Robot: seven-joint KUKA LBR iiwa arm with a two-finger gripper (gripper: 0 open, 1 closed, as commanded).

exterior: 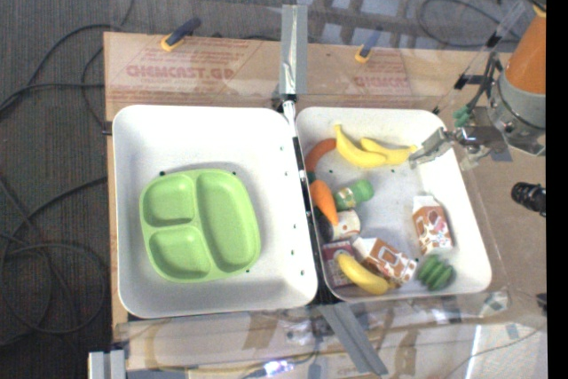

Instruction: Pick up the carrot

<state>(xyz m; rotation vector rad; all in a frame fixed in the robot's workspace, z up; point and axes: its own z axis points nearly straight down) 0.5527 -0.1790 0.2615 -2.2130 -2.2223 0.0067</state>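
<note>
Camera view: carrot [325, 203], orange and tapered, lies at right bin's [475, 231] 9 o'clock; end effector [432, 146] state indeterminable.

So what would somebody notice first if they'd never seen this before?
Probably the bright green divided plate, alone in the left bin. Next, the heap of toy food in the right bin: yellow bananas at the far end and the orange carrot along its left wall. The arm's tool hovers near the bananas' right tip.
</note>
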